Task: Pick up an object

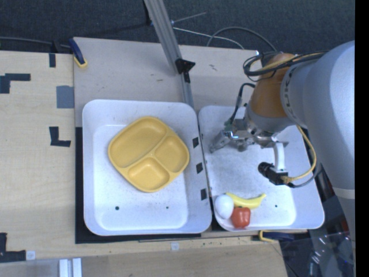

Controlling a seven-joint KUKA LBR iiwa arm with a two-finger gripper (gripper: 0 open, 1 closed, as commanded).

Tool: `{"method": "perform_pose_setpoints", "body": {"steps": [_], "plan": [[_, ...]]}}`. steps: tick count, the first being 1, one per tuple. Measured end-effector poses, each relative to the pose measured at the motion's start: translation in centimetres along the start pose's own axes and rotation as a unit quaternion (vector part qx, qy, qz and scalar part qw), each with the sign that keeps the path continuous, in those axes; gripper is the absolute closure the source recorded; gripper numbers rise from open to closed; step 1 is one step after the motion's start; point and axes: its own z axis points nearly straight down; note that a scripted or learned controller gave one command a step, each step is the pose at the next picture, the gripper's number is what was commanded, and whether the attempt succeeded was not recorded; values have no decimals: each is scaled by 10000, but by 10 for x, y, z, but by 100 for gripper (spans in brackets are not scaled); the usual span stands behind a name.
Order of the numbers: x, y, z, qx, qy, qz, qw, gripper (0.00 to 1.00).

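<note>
Hand [229, 141] above right bin, banana [249, 200] well below it

tray [149, 153]: matt yellow plastic | bins [95, 172]: smooth white plastic | bench [29, 154]: pale wood

The arm [328, 108] is being seen as a broad, smooth grey shell, with an orange band [268, 97] being shown above the wrist. Black cables [259, 65] are being looped around the band, and a yellow cable [311, 154] is being trailed beside a black connector. The pincer [230, 138] is being rendered in bare silver metal.
</note>
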Motion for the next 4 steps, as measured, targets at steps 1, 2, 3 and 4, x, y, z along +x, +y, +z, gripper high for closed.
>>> {"method": "perform_pose_setpoints", "body": {"steps": [1, 2, 3, 4], "plan": [[1, 0, -12, -4, 8, -8, 10000, 100], [0, 3, -54, -23, 9, 2, 10000, 100], [-3, 7, -117, -33, 6, 4, 10000, 100], [-12, 5, -174, -30, 4, 6, 10000, 100]]}}
